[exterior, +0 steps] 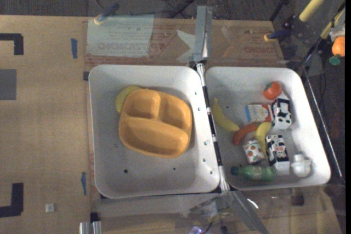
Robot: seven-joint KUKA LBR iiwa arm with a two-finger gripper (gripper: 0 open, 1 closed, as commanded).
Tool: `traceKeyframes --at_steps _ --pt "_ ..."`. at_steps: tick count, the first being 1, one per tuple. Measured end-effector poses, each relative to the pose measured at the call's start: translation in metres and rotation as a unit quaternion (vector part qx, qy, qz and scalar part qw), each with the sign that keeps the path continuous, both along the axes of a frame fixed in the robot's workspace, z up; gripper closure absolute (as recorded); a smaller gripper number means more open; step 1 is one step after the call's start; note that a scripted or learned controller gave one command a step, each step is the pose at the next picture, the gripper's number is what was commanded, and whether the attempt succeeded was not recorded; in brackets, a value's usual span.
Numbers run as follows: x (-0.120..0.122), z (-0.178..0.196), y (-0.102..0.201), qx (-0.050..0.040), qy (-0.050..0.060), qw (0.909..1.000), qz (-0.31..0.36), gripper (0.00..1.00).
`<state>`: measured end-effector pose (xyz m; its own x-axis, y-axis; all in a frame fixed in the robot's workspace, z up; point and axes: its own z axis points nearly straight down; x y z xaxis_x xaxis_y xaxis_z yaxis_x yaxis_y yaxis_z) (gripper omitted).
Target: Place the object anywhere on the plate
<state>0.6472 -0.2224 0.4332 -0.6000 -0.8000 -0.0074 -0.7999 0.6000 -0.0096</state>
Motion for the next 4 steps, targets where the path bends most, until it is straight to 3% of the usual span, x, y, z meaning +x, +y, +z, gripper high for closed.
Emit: traceKeyframes --at_steps 1,2,3,4 --pt "0.021 -0.092 0.000 0.0017 0.004 0.9985 -0.055 1.00" --pt "0.021 -0.052 0.001 0.0004 0.001 0.9993 -0.037 1.00" --pt "0.021 -0.105 0.002 0.0010 0.004 0.9999 0.010 1.00" --pt "0.021 -0.070 0.001 -0.0001 0.001 0.9999 0.011 1.00"
